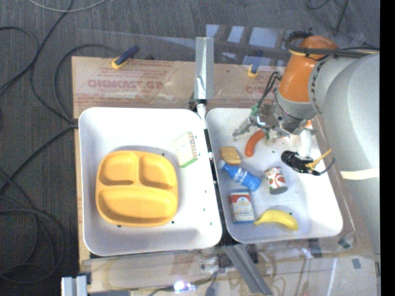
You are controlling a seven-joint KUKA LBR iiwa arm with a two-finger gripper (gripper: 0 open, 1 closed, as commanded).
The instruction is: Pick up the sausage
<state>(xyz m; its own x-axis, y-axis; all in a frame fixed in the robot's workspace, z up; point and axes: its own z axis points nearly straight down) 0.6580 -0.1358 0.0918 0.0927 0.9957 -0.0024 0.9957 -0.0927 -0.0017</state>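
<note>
One sausage [252, 144] lies just beside the hand [260, 127], whose opening cannot be told.

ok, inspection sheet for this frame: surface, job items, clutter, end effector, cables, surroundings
Surface: left bin and right bin, both white, side by side on a brown board.
Job's things: sausage lies near the back of the right bin.
Clutter: right bin has a tan block, blue bottle, can, red box and banana; left bin has a yellow tray and small card.
End effector: over the sausage's upper end; grasp cannot be judged.
Cables: black cable and white cable on the floor.
Surroundings: grey carpet; clamp on the board.
</note>
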